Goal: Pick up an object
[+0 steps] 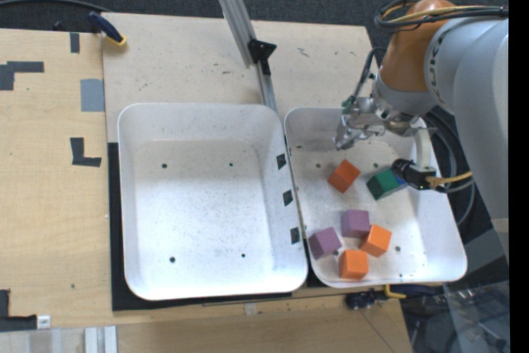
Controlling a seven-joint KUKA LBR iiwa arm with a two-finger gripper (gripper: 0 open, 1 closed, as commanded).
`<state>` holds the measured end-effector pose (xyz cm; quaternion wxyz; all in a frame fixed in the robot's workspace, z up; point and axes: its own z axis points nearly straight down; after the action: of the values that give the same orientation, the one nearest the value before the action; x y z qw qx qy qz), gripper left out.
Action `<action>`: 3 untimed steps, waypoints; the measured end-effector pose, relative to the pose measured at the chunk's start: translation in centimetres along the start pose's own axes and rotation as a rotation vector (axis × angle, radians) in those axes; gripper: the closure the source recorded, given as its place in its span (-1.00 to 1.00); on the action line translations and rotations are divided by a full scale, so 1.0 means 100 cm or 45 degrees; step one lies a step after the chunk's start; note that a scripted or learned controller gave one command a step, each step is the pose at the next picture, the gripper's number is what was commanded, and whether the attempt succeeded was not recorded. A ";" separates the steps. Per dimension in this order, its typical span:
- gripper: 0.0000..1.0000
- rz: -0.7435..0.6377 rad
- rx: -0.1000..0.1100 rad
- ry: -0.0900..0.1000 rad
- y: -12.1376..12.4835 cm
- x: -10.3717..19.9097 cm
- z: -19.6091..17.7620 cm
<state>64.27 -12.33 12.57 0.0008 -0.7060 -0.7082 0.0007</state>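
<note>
Your bench holds two white bins; the right bin (pixel 438 248) carries six blocks. The gripper (pixel 347 136) hangs near its far edge, holding nothing, spread unclear. The orange block (pixel 344 175) lies just beyond; descend off-centre and you'll knock it aside.

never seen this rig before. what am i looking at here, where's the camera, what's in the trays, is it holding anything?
One fixed camera looks down at a slant on a wooden bench. The grey machine with the orange band is a robot arm reaching in from the right; its gripper hangs over the far end of the right bin, above the blocks, and nothing shows between its fingers. Two shallow white bins sit side by side. The left bin shows a bare white floor. The right bin holds six small blocks: an orange block nearest the gripper, a green block, two purple blocks and two more orange blocks. The job is picking one up.
</note>
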 end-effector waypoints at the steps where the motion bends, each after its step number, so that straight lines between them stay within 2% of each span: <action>1: 1.00 0.001 -0.008 0.000 0.009 0.008 -0.051; 2: 1.00 0.001 -0.010 -0.001 0.020 0.006 -0.106; 3: 1.00 0.002 -0.010 -0.002 0.021 0.007 -0.160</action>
<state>66.38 -11.63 28.57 -0.0023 -0.7065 -0.7077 -0.0016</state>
